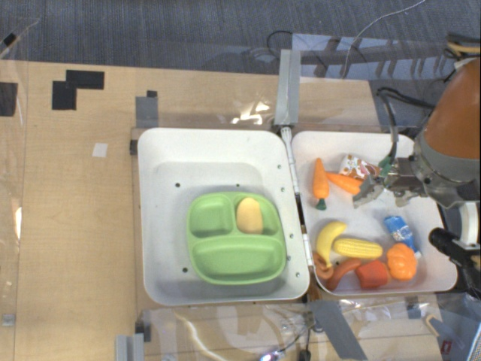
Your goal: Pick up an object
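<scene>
The right bin (443, 280) holds several toy foods. Two carrots lie at its back left: one upright (320, 179), one on its side (343, 182). A small printed packet (353, 165) sits behind them. Nearer the front are a banana (328, 238), a corn cob (358, 247), a red piece (371, 274), an orange pepper (402, 262) and a blue item (399, 232). My gripper (370, 192) hangs low over the bin's middle, just right of the sideways carrot's thick end. Nothing is visibly held in it.
The left bin (161, 201) bears a green divided plate (237, 258) with a yellow egg-shaped object (249, 216) in its back right compartment. A metal divider (285, 89) runs between the bins. The arm's orange band (460, 115) looms over the right bin's far right side.
</scene>
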`<state>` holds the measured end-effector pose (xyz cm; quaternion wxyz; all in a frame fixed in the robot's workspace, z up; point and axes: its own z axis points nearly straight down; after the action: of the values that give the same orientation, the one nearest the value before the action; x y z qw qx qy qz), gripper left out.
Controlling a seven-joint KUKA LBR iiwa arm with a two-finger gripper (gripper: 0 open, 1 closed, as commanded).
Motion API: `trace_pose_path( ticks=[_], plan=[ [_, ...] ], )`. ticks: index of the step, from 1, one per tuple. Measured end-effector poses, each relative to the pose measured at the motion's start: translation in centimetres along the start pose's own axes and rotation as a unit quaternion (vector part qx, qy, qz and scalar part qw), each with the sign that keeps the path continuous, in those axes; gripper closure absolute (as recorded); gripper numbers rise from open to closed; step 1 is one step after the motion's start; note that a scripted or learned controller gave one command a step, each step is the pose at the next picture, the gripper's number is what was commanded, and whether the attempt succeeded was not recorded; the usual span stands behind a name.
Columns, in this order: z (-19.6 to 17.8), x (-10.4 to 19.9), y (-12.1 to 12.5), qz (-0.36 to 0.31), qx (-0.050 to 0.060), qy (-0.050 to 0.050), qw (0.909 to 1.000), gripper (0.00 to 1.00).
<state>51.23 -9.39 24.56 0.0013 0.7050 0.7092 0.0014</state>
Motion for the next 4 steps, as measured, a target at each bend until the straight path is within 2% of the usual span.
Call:
trace_pose_path(
  ticks=[1,2,3,4],
  plan=[
    [6.2,5.5,4.9,0.036,0.002,0.0,0.9994,0.0],
    [12.3,0.1,9.9,-0.052,-0.001,0.0,0.9987,0.0],
    [14.2,-0.1,11.4,-0.009,-0.015,-0.007,0.9998,0.0],
    [13.1,0.2,11.7,-0.01,-0.019,-0.004,0.9998,1.0]
  ],
)
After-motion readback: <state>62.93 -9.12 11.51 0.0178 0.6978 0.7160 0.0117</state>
